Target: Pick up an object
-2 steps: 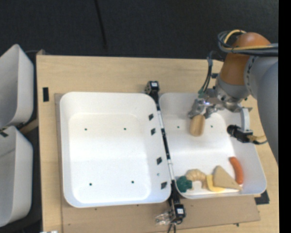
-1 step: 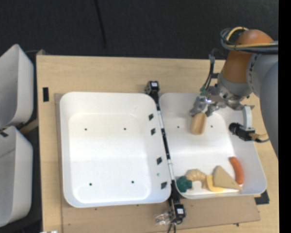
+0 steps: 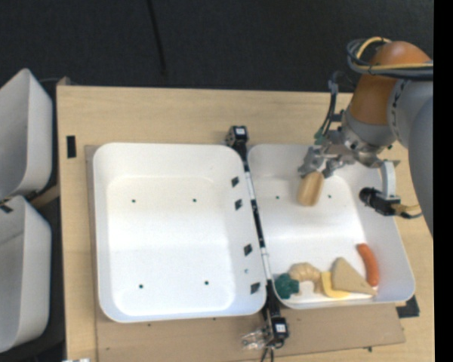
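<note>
My gripper (image 3: 318, 169) hangs over the back part of the right bin (image 3: 340, 217), below the arm's orange band. A tan cylinder (image 3: 309, 191) slants down from the fingertips with its upper end between the two fingers, which are shut on it. Its lower end points at the bin floor near the bin's middle. Along the front wall of the same bin lie an orange sausage-shaped piece (image 3: 368, 265), a tan wedge (image 3: 349, 277), a yellow curved piece (image 3: 328, 286), a beige lump (image 3: 303, 272) and a small green item (image 3: 287, 284).
The left bin (image 3: 166, 225) lies beside the right one, with a ridge carrying black clips (image 3: 251, 217) between them. A black fitting (image 3: 377, 200) with a cable sits at the right bin's right rim. White chair-like shapes (image 3: 15, 142) stand left of the bench.
</note>
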Motion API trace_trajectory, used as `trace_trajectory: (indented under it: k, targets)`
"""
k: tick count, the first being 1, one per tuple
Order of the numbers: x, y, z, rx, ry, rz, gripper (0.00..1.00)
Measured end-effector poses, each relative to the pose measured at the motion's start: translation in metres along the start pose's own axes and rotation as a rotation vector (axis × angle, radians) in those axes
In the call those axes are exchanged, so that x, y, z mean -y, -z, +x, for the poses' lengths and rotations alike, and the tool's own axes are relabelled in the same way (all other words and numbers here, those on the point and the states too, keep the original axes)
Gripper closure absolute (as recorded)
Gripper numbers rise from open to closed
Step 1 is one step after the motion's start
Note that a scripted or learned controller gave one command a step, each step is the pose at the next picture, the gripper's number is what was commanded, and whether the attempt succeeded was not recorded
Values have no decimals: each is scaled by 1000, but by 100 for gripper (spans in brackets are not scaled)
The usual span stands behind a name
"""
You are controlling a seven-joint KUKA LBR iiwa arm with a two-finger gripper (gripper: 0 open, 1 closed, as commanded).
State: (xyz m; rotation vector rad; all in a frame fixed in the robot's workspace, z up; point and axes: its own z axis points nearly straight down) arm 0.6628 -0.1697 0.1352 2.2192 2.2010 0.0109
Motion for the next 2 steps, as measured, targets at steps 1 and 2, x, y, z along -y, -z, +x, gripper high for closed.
trace_trajectory:
  k: [1, 2]
  targets:
    - [24, -34, 67, -6, 11, 17, 100]
    - [109, 71, 115, -8, 12, 20, 100]
